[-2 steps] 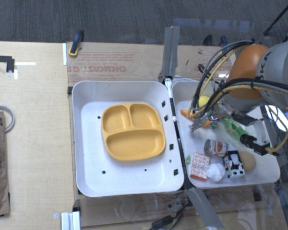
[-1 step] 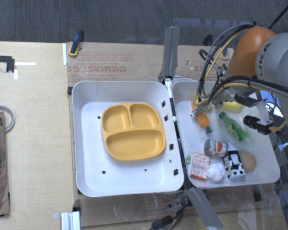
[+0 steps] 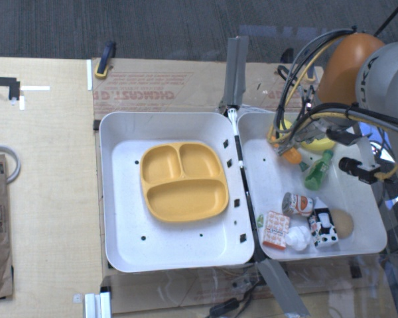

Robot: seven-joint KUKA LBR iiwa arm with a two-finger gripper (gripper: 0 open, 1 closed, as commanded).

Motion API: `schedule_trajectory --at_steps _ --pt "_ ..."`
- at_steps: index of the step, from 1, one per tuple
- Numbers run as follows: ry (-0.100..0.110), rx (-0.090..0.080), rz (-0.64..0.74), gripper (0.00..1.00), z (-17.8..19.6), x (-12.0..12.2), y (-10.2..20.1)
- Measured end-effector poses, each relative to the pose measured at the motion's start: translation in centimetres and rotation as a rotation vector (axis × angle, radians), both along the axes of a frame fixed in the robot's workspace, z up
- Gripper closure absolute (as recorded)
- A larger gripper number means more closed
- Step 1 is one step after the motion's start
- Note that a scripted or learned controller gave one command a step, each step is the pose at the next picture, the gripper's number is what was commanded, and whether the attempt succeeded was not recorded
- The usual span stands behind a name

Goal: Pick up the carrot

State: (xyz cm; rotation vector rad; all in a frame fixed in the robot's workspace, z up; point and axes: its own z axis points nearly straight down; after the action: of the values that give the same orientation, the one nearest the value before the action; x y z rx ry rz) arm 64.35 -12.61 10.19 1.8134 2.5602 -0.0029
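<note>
The carrot (image 3: 292, 156) shows as a small orange piece at the back of the right bin (image 3: 358, 244), with a green part (image 3: 316, 171) stretching away to its lower right. My gripper (image 3: 295, 140) hangs low over the bin's back left area, right at the carrot's upper end, and hides part of it. Cables and the grey wrist with its orange band (image 3: 348, 61) rise behind it. I cannot make out whether the carrot is held. A yellow object (image 3: 316, 142) lies just to the right of the gripper.
In the left bin (image 3: 119, 244) lies a yellow divided plate (image 3: 184, 181). The right bin's front holds a small can (image 3: 297, 204), a red-and-white packet (image 3: 275, 229), a white crumpled item (image 3: 297, 240), a black-and-white carton (image 3: 324, 227) and a tan oval object (image 3: 343, 223).
</note>
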Motion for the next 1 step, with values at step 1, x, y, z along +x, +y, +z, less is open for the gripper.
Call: schedule_trajectory --at_steps 1 --pt "0.000 0.000 0.000 0.00 0.02 0.01 0.01"
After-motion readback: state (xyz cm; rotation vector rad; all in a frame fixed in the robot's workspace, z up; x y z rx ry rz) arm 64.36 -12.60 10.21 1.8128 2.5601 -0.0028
